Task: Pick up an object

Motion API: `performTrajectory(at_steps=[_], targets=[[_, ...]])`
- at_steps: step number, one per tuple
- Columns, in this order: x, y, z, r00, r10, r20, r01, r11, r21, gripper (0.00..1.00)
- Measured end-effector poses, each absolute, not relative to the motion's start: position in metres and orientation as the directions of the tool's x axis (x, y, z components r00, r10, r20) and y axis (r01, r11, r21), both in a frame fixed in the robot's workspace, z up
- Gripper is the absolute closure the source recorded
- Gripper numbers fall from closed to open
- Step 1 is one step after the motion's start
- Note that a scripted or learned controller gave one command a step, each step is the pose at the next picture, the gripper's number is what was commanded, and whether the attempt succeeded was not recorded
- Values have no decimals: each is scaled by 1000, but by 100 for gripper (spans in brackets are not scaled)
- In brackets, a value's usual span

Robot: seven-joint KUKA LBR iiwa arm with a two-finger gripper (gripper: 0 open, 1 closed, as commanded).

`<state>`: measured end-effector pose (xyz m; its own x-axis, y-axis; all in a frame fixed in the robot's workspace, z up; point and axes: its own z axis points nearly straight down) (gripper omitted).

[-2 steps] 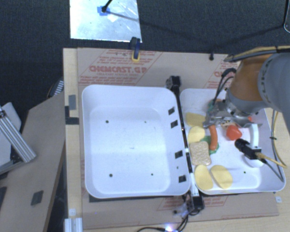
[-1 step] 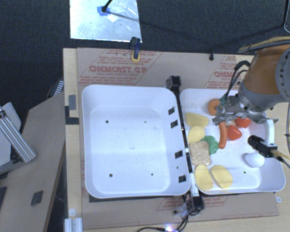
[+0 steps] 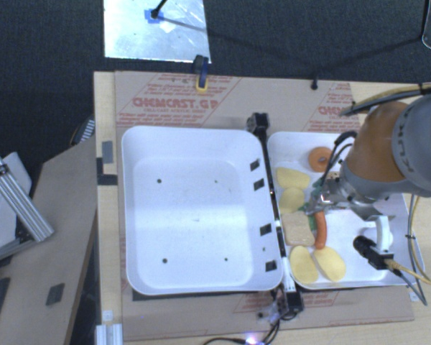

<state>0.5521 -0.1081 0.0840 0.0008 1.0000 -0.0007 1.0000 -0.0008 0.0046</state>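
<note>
My gripper (image 3: 316,205) reaches down into the right bin (image 3: 395,277), near its left middle. Its tip is right over the upper end of an orange-red sausage-shaped piece (image 3: 320,233), which lies upright in the view. A tan bread-like slice (image 3: 297,228) lies just left of that piece. Two pale yellow pieces (image 3: 293,178) (image 3: 292,199) sit to the upper left of the gripper. A round orange slice (image 3: 318,158) lies at the back of the bin. Two yellow oval pieces (image 3: 303,264) (image 3: 331,264) rest near the front wall. The arm hides the bin's right middle.
The left bin (image 3: 140,264) stands beside the right one, parted from it by a wall with black clips (image 3: 262,185). Both bins rest on a cardboard sheet (image 3: 172,99). A shiny metal plate (image 3: 156,20) lies beyond the bench.
</note>
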Motion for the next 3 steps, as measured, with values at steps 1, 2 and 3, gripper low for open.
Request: performTrajectory(at_steps=[1,2,3], targets=[[582,-71,191,-9,1000,0,1000,9,14,100],[575,-53,184,-6,1000,1,1000,6,0,100],[660,11,335,-13,1000,2,1000,13,24,100]])
